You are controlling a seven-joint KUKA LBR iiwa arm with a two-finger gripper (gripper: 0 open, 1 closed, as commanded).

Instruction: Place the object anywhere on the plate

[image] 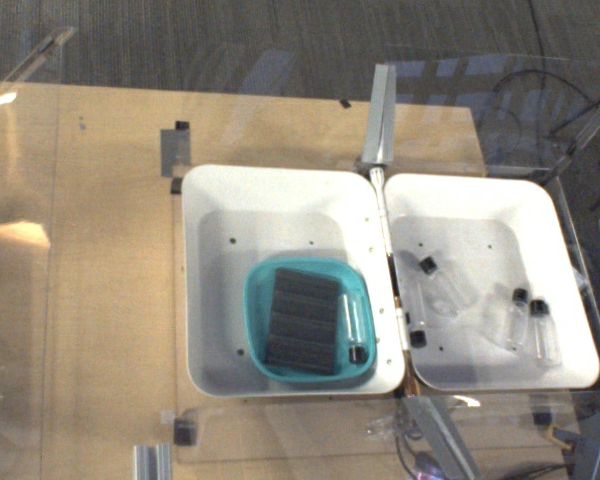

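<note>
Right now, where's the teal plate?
The teal plate sits in the left bin, toward its front right corner. It carries a dark ridged block, with a clear black-capped vial lying along the block's right side.

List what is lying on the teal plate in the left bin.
On the teal plate lie a dark ribbed block and, along its right side, a clear vial with a black cap. Whatever is under the block is covered.

One fixed camera looks down aslant on both white bins [280,193].
</note>
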